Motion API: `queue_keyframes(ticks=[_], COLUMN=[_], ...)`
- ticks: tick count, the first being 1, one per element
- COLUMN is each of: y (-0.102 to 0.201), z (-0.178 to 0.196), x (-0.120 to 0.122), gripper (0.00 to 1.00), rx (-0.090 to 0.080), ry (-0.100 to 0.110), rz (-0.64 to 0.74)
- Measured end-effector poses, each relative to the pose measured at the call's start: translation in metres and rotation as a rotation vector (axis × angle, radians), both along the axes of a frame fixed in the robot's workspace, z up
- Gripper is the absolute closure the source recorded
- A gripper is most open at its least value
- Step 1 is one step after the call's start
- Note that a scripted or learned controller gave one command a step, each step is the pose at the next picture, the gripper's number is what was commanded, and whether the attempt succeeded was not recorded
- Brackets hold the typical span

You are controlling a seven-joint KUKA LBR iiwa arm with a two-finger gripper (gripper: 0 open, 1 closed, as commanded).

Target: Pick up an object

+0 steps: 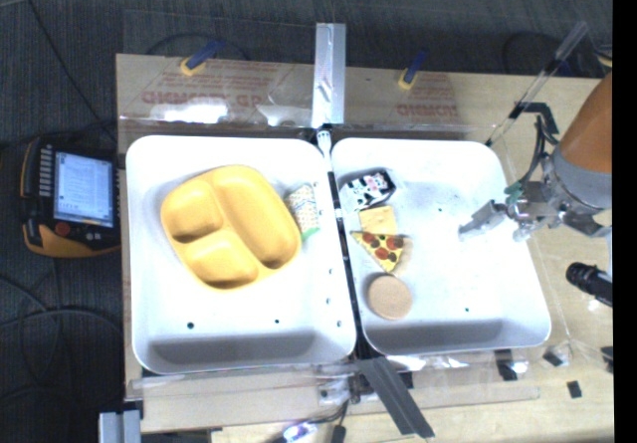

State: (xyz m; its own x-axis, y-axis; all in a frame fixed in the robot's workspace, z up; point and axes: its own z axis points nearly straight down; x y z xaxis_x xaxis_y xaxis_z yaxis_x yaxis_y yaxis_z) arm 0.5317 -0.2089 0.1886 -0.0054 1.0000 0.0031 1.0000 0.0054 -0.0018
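The gripper [485,219] hung at the right bin's [448,327] right side, its state untellable; approach step; next, reach left toward the pizza [381,247].

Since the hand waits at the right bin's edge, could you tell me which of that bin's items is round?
The brown disc, lowest in the column along the right bin's left wall; the pizza slice above it is triangular.

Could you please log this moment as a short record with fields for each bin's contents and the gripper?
left bin: yellow divided plate; small wrapped item beside its right edge
right bin: black-and-white item, pizza slice toy, round brown cookie, all along the left wall
gripper: over the right bin's right part, apart from the items
held: nothing seen between the fingers
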Motion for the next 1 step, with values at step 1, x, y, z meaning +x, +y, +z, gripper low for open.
queue_keyframes(ticks=[1], y=[0.1239], z=[-0.0058], x=[0.0498], gripper=[0.0], rx=[-0.001], ry=[0.001], rz=[0.074])
